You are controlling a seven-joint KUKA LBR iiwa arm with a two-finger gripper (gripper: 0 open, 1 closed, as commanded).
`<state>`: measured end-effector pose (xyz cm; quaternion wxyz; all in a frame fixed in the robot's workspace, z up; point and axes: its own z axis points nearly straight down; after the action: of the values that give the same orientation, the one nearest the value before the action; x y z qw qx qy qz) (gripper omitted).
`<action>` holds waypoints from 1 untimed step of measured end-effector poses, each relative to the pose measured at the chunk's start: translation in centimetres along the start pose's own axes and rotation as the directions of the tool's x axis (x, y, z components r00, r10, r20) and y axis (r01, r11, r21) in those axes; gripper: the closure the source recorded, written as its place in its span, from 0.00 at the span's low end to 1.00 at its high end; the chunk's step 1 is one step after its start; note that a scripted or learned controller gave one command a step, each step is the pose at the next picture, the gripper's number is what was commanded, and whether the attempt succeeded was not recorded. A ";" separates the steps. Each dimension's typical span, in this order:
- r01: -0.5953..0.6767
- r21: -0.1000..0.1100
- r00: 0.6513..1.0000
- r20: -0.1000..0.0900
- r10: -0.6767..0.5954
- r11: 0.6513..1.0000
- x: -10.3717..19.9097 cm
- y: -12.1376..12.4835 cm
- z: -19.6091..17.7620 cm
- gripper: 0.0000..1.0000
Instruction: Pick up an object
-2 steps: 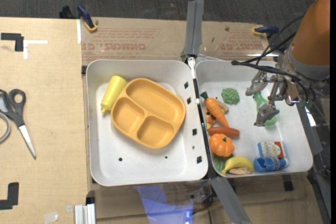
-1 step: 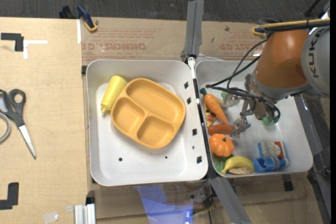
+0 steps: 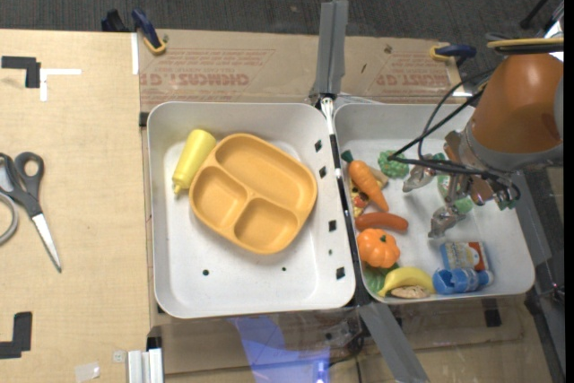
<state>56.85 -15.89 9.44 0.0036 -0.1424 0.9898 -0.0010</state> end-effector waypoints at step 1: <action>0.099 -0.004 0.995 -0.004 -0.099 0.995 1.4 6.3 0.2 0.00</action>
<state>53.70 -10.29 9.23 0.0012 -0.1913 0.9815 0.0003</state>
